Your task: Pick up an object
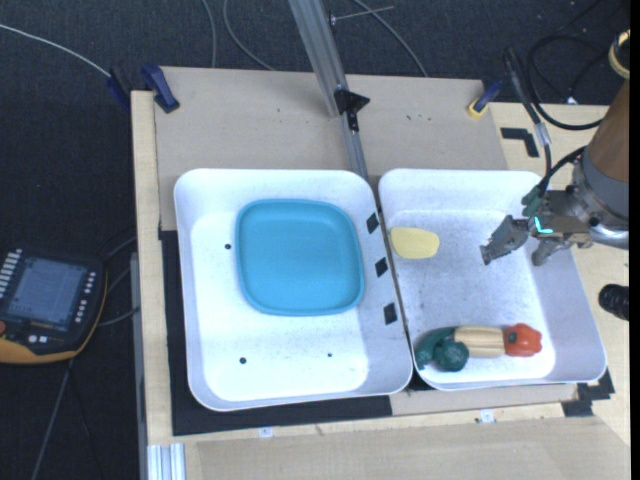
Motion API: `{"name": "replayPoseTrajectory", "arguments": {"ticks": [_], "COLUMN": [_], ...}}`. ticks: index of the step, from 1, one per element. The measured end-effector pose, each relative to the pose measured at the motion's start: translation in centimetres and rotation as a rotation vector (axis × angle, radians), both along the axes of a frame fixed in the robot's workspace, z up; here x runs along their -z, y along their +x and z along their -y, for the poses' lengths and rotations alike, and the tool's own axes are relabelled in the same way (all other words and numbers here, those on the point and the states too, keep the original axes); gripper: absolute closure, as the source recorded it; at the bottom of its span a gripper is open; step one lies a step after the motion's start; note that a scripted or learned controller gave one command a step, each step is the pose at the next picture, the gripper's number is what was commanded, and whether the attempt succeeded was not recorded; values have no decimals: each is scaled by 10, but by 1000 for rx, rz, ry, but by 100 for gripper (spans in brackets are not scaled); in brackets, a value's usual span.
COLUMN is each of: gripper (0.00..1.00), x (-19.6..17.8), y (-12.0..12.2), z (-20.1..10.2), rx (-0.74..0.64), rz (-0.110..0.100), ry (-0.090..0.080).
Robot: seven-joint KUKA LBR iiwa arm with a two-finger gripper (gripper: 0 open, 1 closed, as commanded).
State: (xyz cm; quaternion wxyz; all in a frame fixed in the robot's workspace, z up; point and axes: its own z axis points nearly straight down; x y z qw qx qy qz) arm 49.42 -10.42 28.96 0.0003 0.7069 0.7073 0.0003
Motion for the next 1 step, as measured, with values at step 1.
{"name": "replayPoseTrajectory", "arguments": {"ticks": [1], "gripper": [0], "x": [0], "y": [0], "z": [0], "rx": [0], "rz": [0], "ry": [0]}}
